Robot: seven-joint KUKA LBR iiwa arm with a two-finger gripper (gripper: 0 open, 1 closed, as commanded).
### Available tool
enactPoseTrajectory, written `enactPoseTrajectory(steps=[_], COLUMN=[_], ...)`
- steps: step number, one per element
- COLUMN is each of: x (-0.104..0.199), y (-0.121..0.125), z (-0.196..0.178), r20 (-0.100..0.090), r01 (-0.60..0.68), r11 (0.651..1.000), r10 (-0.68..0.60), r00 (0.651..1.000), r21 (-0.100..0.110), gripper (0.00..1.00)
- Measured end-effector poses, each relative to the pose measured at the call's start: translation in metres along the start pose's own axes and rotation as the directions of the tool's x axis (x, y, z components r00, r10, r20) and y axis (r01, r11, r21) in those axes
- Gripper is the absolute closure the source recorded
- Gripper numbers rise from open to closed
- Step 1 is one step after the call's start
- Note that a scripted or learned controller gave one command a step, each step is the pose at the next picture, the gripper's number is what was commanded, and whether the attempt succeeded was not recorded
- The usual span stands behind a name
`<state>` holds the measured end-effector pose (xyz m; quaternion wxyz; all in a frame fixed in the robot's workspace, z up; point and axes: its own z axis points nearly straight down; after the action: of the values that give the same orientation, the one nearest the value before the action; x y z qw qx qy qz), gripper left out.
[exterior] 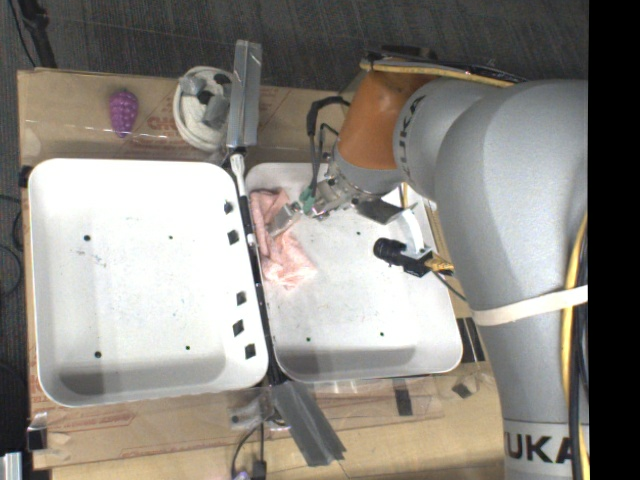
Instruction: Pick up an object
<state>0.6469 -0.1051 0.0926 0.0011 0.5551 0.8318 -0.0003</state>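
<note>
Gripper (289, 216) down in right bin (362, 303), at the upper end of a pink crumpled soft item (285, 258).

Arm reached in from the right, orange band above the wrist over the bin's far edge. Gripper tip sat touching or just over the top of the pink item; contact not clear from this angle, and whether the gripper was open or closed could not be told. Pink item lay on the bin floor against the left wall, beside the divide between the bins, long axis running away from the camera. Left bin (130, 268) alongside. On the brown counter (70, 133) behind the left bin: a small purple knobbly object (123, 111) and, well apart from it, a white coiled thing (197, 111) next to a grey upright bar (245, 88).
</note>
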Motion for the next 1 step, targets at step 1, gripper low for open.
enactPoseTrajectory(steps=[1], x=[0.0086], y=[-0.0430], z=[-0.0002], r20=[-0.002], r01=[-0.050], r11=[0.999], r10=[0.050], r00=[0.999], r21=[0.000], gripper=[0.00])
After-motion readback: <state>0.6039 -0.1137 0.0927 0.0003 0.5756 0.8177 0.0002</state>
